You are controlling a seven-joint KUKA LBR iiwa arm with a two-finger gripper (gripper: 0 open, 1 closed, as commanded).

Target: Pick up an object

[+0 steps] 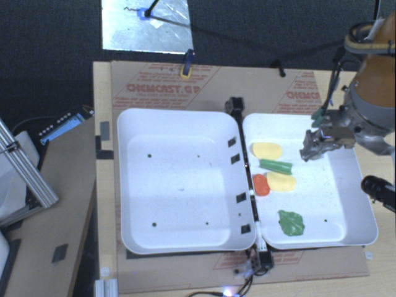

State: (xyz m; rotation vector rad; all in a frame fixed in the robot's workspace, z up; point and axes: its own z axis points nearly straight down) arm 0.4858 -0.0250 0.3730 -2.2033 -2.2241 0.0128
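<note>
Jaws: spread impossible to judge, too dark and blurred; nothing visibly between them. Poised over the right bin [359, 231], right of the toy food and apart from it.

Nearest in that bin: a lumpy green leafy piece [291, 223], alone and well clear of the rest. Probably the easiest pick, likely light, perhaps soft; best pinched across its narrower middle.

Farther in: a small red piece [261, 185] touching a yellow oval piece [281, 182], close against the bin's left wall. Then a green stick-shaped piece [275, 166], just beside a second yellow piece [266, 150]. Likely smooth plastic, light, possibly slippery; crowded, so awkward to grip singly.

Left of these: the left bin [179, 184].

Farthest: the cardboard-covered surface [161, 85], a yellow clip [185, 72], a shiny foil sheet [145, 17].
</note>
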